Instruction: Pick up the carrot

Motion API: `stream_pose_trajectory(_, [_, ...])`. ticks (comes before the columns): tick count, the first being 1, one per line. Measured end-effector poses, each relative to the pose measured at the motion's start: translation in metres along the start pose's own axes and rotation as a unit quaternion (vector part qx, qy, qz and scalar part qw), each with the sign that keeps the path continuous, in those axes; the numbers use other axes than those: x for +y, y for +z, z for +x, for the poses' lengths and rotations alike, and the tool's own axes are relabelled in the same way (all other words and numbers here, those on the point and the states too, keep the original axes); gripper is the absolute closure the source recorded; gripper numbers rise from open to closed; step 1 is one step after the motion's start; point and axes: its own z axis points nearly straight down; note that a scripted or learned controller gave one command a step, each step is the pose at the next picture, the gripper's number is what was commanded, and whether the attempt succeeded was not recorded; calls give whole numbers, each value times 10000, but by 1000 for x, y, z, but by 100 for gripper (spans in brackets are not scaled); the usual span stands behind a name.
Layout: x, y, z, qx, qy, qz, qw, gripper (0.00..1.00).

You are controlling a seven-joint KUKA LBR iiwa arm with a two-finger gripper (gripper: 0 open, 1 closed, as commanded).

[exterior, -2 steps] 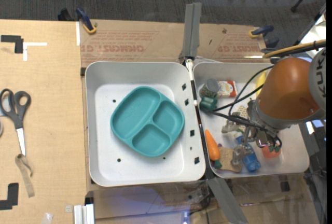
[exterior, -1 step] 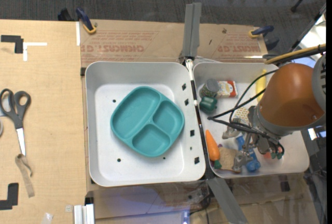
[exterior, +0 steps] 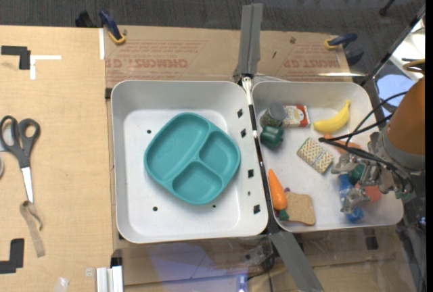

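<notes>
The two bins (exterior: 122,169) look like smooth white plastic with a slight sheen along their rims. The teal divided plate (exterior: 193,159) is matt plastic, even in tone. The carrot (exterior: 276,190) has a smooth, faintly glossy orange skin, and the banana (exterior: 333,119) a shiny yellow one, both plastic-looking. The slice of bread (exterior: 300,208) appears dull and grainy. The tabletop (exterior: 54,149) is pale, matt wood or board; beyond the bins lies brown printed cardboard (exterior: 169,57), rough and unglazed. The scissors (exterior: 20,149) have bright metal blades and dark plastic handles. The gripper (exterior: 358,182) shows bare grey metal parts.
</notes>
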Motion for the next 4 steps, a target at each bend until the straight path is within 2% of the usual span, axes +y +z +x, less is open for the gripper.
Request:
stream_pose_trajectory(1, [2,-49,-158,-35,442,3,9990,0])
stream_pose_trajectory(2, [-24,7,-108,-67,2444,11,9697,0])
stream_pose_trajectory(3, [-23,-4,-110,-88,2421,11,9702,100])
stream_pose_trajectory(4, [7,-42,-134,-9,3690,5,9294,100])
